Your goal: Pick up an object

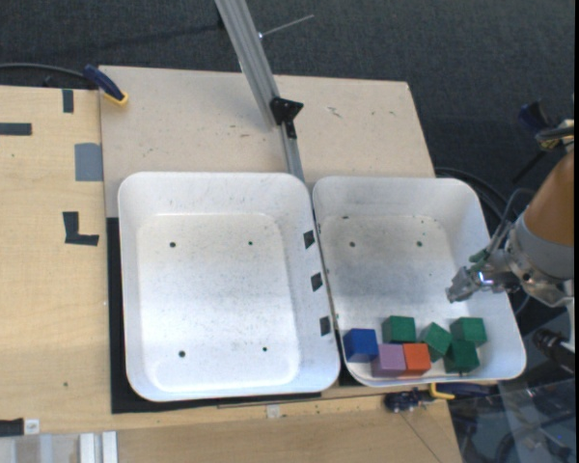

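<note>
The end effector [466, 285], its grip state unclear to us, is hovering by the right white plastic bin's [396, 193] right wall; we are risking a miss among tightly packed small foam cubes [417, 344] crowding its near edge.

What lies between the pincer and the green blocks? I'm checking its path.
Camera view: bare white bin floor separates the pincer from the green blocks.

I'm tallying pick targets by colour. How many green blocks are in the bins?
4, all in the right bin near its front edge: one behind the purple and orange blocks, one right of it, two at the far right. Others could be hidden beneath.
</note>
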### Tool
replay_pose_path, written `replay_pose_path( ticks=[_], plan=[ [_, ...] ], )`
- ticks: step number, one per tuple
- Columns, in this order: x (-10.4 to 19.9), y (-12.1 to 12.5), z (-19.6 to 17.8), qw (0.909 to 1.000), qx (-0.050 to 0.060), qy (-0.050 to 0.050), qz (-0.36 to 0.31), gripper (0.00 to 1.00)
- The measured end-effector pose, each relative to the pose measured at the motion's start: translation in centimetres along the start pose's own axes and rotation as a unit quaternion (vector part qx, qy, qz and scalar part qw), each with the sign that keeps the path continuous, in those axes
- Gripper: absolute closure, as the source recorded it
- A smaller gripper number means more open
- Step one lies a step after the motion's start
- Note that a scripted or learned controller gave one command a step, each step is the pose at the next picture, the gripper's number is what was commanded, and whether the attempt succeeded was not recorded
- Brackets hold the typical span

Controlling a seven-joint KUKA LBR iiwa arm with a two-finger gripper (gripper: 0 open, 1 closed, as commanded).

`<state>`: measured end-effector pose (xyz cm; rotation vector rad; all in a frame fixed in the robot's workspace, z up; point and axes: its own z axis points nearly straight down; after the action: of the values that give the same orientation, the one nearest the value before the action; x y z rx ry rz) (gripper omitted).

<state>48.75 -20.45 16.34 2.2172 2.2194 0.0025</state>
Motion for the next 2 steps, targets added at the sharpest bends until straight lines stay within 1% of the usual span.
replay_pose_path(
  ticks=[1,2],
  plan=[
    [-0.1,0.1,-6.3,1.0,-0.001,0.0,0.0,1.0],
    [-0.1,0.2,-9.2,1.0,0.001,0.0,0.0,1.0]
  ],
)
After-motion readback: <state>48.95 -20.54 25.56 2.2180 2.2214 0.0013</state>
